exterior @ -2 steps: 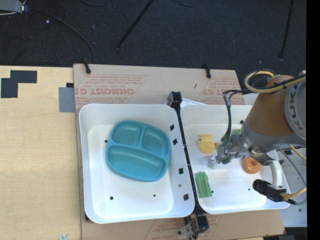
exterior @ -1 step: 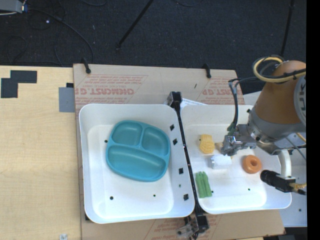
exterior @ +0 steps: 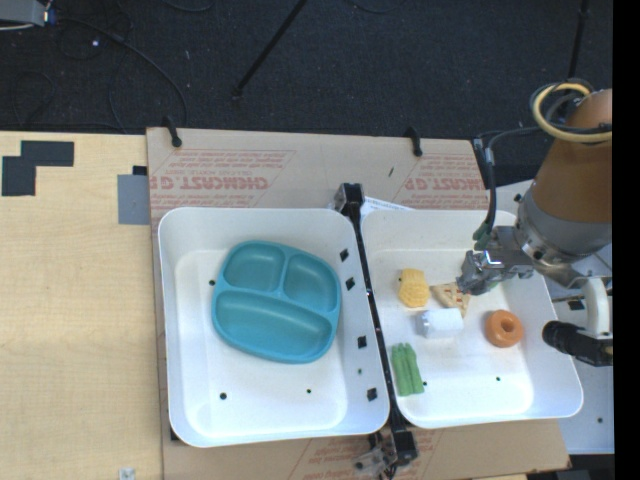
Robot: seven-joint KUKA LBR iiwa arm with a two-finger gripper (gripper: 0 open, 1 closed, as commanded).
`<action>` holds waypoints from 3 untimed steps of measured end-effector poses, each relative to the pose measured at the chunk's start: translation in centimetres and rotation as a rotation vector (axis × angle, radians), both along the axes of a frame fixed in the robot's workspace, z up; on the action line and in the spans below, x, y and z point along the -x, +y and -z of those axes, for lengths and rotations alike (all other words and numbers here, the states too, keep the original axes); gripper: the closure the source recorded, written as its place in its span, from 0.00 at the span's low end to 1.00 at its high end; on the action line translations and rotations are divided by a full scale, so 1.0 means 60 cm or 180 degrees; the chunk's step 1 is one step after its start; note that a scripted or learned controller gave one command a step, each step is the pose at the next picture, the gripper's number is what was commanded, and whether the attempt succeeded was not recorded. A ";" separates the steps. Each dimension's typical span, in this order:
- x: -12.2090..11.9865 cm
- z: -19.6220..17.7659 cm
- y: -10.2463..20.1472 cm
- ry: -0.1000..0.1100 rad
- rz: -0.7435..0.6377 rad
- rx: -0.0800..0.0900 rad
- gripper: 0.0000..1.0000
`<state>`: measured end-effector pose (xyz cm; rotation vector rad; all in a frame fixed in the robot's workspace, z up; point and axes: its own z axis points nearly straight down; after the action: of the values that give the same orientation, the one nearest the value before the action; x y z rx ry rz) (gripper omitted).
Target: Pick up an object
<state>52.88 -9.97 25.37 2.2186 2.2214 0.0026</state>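
Gripper (exterior: 468, 280) low in right bin (exterior: 540, 393), touching tan wedge (exterior: 449, 296).

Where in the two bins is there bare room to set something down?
Left bin: the teal plate fills the middle; bare floor lies in front of it, toward the near wall. Right bin: bare floor at the near right, below the orange ring, and along the far wall. It is crowded around the gripper, yellow piece and green piece.
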 end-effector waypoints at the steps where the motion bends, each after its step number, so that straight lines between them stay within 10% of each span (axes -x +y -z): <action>1: -0.024 0.022 0.083 0.0021 -0.0010 -0.0006 1.00; 3: -0.051 0.045 0.244 0.0020 -0.0012 -0.0005 1.00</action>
<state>55.96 4.68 22.65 2.2185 2.2295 -0.0028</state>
